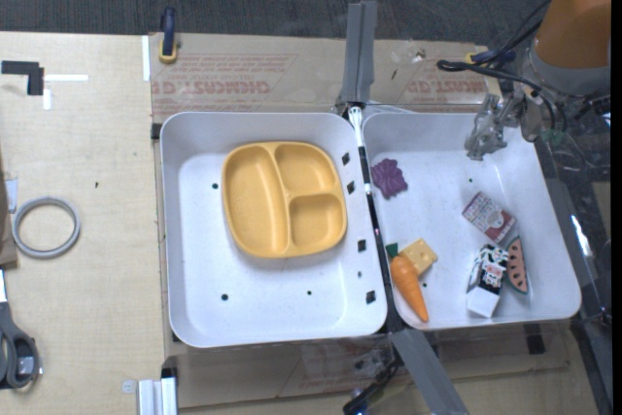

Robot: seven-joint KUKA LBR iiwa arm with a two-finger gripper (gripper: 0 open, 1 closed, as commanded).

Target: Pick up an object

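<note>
A wooden bench (78, 131) was seen from above, bearing two shallow white bins side by side, their inner rims meeting at a grey divider rail near the frame's centre. The left bin (185, 287) held a yellow divided plate (284, 198) in its upper middle, leaving bare white floor along its lower and left edges.

The right bin (437, 306) held the small objects. A purple bunch of grapes (389, 177) lay near its left wall, in the upper part. Lower down against the same wall sat a yellow cheese wedge (420, 256), touching an orange carrot (409, 290) that pointed toward the bin's lower rim. Toward the right wall lay a small pink packet (488, 215), and below it a black-and-white carton (487, 280) just beside a watermelon slice (517, 265), both near the lower right corner. The middle of this bin's floor was open and bare.

The arm (575, 15) entered at the frame's upper right, orange band visible. Its gripper (483, 138) hung over the right bin's upper right corner, close to the back rim, well apart from every object. Nothing was visible between its fingers; how far they were parted could not be told.

On the bench at far left lay a grey ring (45, 226).
</note>
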